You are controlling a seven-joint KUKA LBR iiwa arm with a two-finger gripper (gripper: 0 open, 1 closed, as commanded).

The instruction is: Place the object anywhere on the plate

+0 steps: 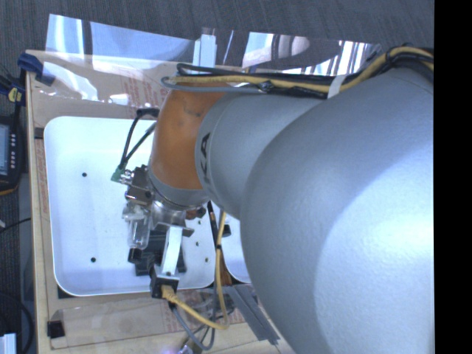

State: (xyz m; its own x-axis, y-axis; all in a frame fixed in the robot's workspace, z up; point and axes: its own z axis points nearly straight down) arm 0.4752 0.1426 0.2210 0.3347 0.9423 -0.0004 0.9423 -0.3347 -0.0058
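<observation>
Two bins on the worktop (103, 317), and the arm (332, 220) covers most of the right one; only a white sliver of the right bin (234, 268) peeks out under the wrist. The claw (147, 261) sits low over the left bin (77, 220), near its front edge and toward the front right corner, hanging below the orange band (181, 146); honestly I can't tell if it's released or clenched, because the wrist hardware and the cables (136, 142) crowd that spot.

The object itself: I can't pick it out for sure. There's dark stuff right at the claw tip that could be the object or just part of the claw, so my guess is it's directly under or at the claw, not off to a side; the rest of the left bin floor shows just a couple of tiny dark specks.

The plate I can't make out either; my bet is it's in the right bin, hidden by the arm. If so, the key relation is simple: whatever gets lifted has to travel from the left bin's front right corner across the shared wall to the right.
</observation>
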